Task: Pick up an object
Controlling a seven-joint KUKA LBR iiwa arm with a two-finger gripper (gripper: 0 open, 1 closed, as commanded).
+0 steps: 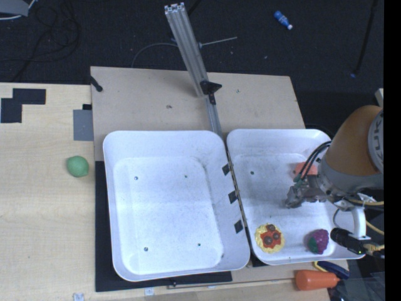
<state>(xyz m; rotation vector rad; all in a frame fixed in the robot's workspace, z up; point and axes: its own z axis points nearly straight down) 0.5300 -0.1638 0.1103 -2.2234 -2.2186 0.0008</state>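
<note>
Below my reach lie a round yellow toy with red spots (pixel 269 237), a purple berry-shaped toy (pixel 317 241) just beside, and a small orange-red piece (pixel 306 168).

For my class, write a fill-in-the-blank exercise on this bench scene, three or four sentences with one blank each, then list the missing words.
1. The green ball lies on the bench to the ____ of both bins in the camera view.
2. The purple object and the yellow and red object lie in the ____ bin.
3. The gripper is low over the ____ bin.
4. The orange object lies ____ the bins.

Missing words: left; right; right; outside
</note>
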